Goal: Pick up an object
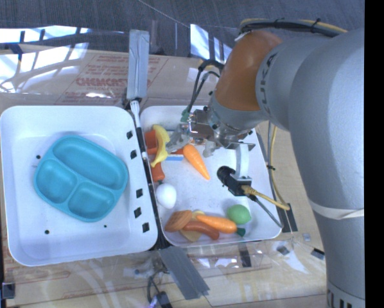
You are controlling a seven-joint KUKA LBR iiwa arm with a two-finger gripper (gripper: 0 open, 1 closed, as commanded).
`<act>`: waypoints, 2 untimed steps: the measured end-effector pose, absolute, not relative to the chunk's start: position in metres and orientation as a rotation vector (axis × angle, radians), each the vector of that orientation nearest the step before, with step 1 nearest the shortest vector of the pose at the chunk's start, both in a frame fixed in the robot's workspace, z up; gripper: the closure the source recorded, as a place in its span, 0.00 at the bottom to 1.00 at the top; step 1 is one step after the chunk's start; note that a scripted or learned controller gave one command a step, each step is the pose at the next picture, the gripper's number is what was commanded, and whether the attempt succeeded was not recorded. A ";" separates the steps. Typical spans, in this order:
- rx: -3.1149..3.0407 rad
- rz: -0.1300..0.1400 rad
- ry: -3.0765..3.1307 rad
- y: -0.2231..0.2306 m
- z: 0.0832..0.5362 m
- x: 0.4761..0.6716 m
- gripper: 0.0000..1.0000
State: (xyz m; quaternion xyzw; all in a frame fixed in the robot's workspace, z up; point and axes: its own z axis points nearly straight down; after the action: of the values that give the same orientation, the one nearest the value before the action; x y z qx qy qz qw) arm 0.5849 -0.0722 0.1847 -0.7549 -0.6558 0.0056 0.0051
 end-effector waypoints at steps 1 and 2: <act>-2.360 0.023 -2.055 -0.073 0.193 0.585 1.00; -2.271 0.006 -2.167 -0.102 0.251 0.595 1.00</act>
State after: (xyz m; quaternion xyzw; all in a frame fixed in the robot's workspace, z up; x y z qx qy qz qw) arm 0.5946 -0.1023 0.2513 -0.7235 -0.6904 0.0018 0.0015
